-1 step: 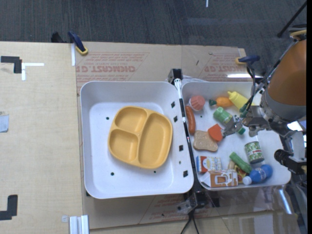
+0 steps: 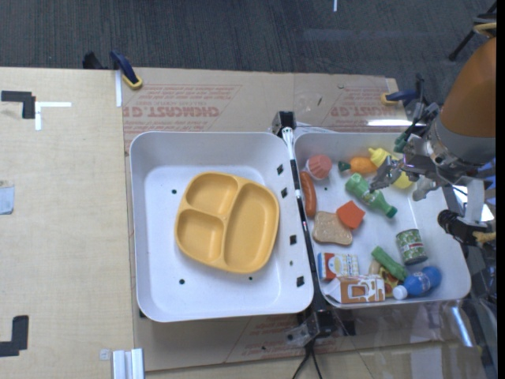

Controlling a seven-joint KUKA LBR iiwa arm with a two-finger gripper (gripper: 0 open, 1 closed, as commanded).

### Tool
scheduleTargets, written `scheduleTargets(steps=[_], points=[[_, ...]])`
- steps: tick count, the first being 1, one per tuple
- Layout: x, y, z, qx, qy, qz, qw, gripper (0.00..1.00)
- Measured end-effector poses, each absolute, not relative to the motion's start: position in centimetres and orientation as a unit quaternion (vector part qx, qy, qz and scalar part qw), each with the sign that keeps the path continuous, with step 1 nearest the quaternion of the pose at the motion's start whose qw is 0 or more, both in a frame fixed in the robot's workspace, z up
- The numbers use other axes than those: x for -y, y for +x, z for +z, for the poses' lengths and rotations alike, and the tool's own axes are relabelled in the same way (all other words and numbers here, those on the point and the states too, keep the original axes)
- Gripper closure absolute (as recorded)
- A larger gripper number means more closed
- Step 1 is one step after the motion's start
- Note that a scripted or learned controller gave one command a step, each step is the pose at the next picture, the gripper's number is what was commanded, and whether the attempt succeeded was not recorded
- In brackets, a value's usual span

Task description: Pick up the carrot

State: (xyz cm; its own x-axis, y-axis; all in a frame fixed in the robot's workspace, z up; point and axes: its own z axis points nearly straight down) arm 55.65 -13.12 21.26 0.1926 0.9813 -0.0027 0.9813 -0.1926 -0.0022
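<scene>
The carrot is a short orange piece with a small green stub at its left end, lying near the far wall of the right bin. My gripper hangs over the far right part of that bin, just right of the carrot and apart from it. Its fingers stand open. A yellow toy lies under the gap between them, and I cannot tell whether they touch it.
The right bin also holds a pink ball, a sausage, a green bottle, a red wedge, toast, a can and a carton. A yellow divided plate sits in the left bin.
</scene>
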Motion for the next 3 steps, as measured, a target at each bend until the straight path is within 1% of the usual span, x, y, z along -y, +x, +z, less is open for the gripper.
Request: scheduleTargets(steps=[1, 2, 3], points=[[14.8, 56.0, 11.7, -0.591, 0.807, -0.0023, -0.001, 0.00], [20.3, 59.8, 9.2, -0.658, 0.753, -0.0009, 0.000, 0.00], [17.5, 49.3, 9.1, -0.574, 0.819, -0.0010, -0.001, 0.00]])
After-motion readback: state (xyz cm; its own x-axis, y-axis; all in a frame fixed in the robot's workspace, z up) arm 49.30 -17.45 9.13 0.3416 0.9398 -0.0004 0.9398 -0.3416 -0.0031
